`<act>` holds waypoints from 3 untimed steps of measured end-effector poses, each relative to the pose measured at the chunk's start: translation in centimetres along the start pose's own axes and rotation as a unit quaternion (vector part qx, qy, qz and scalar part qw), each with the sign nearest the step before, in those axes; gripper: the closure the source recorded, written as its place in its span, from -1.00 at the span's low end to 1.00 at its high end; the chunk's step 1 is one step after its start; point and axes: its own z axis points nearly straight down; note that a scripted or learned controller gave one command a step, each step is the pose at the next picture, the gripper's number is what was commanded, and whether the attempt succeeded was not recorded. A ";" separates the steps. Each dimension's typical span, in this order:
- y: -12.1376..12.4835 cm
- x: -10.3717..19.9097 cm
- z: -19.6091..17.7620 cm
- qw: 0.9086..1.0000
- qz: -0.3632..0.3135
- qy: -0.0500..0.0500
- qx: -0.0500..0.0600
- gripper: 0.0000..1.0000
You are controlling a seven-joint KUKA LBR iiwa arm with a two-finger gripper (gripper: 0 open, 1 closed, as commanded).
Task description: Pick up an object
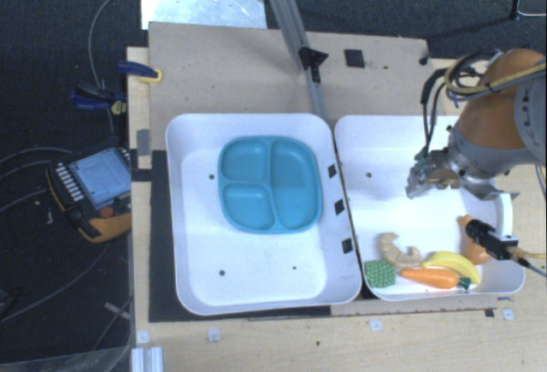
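Two shallow white bins sit side by side on the brown counter point(256, 54). The left bin point(197, 276) holds a blue divided plate point(270, 184) with three compartments, lying flat toward the bin's upper middle. The right bin point(376, 148) carries a small cluster of toy food gathered in its lower corner: a green piece point(380, 274) at the left end by the bin wall, a beige curved piece point(398, 250) just above and beside it, an orange carrot point(430, 278) lying along the lower wall, and a yellow banana point(453, 262) touching the carrot from above. Another orange item point(473, 242) lies near the bin's right wall, partly hidden behind a black part of the arm. The arm point(500, 118) reaches in from the right, its orange band showing above the grey wrist, with cables looping over it. The gripper point(420, 180) hangs over the middle of the right bin, above bare white floor and well apart from the food cluster below it. It is small and seen from above, so whether it is released or clenched cannot be told, and no object can be seen in its grasp. Off the counter at the left, a blue-screened handheld controller point(92, 191) rests on the dark floor point(51, 20).
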 end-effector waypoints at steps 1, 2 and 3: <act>0.5 -0.4 -6.2 1.000 -0.001 0.000 0.000 1.00; 0.6 -0.4 -11.0 1.000 -0.001 0.000 -0.001 1.00; 1.3 5.7 -10.6 1.000 -0.003 0.001 0.001 1.00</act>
